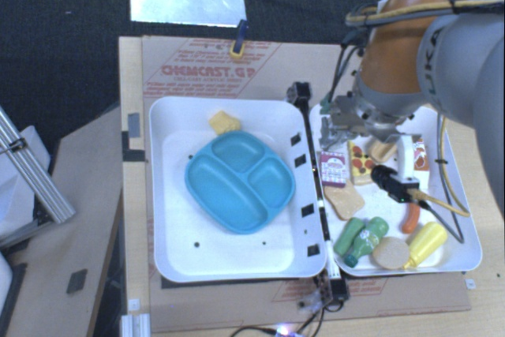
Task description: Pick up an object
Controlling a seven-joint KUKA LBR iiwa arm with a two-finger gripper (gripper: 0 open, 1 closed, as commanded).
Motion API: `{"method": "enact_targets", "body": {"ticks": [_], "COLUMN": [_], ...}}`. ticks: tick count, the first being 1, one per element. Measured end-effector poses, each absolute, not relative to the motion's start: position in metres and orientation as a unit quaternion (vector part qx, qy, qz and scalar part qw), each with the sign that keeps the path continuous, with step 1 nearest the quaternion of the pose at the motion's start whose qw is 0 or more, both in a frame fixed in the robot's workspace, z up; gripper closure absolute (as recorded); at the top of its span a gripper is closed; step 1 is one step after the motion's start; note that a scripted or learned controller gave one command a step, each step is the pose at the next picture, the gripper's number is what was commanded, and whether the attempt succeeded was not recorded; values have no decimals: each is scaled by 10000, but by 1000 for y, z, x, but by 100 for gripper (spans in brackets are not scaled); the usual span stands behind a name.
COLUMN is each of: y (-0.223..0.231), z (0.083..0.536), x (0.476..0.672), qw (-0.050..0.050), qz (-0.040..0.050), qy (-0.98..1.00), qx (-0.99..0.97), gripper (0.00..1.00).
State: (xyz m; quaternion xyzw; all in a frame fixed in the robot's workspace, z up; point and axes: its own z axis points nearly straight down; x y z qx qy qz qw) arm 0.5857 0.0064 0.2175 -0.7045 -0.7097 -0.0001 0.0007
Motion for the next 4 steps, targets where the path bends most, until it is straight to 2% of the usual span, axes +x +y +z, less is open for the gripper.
{"method": "enact_targets", "body": {"ticks": [1,2,4], "y": [59,70,68], "z": [231,214,217], "x": [567,566,573], "qw": [6,5,-4], "qz": [-5,4,-8], "qy": [-7096,-7091,-7080], "qx": [-7046,-7051,-7062], "gripper": [100,100,100]}}
